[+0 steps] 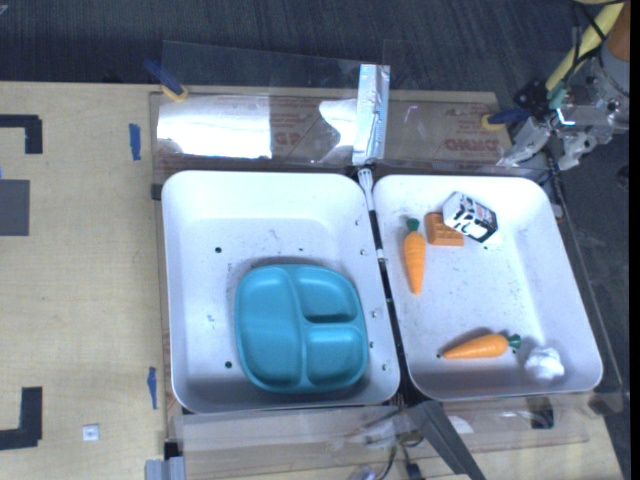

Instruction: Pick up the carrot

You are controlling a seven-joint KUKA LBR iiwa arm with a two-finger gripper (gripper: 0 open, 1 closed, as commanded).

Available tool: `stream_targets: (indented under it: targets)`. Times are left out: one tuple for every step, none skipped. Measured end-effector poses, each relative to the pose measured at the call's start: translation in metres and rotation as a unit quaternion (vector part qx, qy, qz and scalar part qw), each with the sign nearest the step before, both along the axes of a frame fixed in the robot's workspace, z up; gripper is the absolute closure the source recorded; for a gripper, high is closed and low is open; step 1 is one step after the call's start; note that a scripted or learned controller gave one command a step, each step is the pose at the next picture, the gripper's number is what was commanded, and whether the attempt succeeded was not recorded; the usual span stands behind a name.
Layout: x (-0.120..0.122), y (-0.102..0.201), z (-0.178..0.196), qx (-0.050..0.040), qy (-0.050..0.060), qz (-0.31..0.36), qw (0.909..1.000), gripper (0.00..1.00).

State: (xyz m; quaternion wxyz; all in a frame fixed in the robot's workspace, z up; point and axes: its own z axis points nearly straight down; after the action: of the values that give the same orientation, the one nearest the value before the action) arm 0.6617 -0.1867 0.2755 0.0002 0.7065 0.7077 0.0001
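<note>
Two orange carrots lie in the right bin [560, 268]. One carrot [414, 258] lies lengthwise near the bin's left wall, its green top pointing to the back. The other carrot [478, 346] lies crosswise near the front, its green top to the right. My gripper [560, 128] hangs beyond the right bin's back right corner, outside the bin and far from both carrots, among yellow and blue cables.
A brown block [440, 230] and a black-and-white carton [470, 217] sit at the back of the right bin, close to the first carrot. A white crumpled item [545, 364] lies at its front right corner. The left bin [200, 208] holds a blue divided plate [300, 325].
</note>
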Motion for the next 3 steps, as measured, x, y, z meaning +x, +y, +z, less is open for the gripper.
stream_targets:
  targets:
    - [0.005,0.063,-0.083,0.0012,0.003,0.034,0.9994,0.00]
    - [-0.024,0.145,-0.090,0.0009,0.000,0.131,0.9914,0.00]
    - [-0.045,0.158,-0.090,0.0004,0.001,0.169,0.9857,0.00]
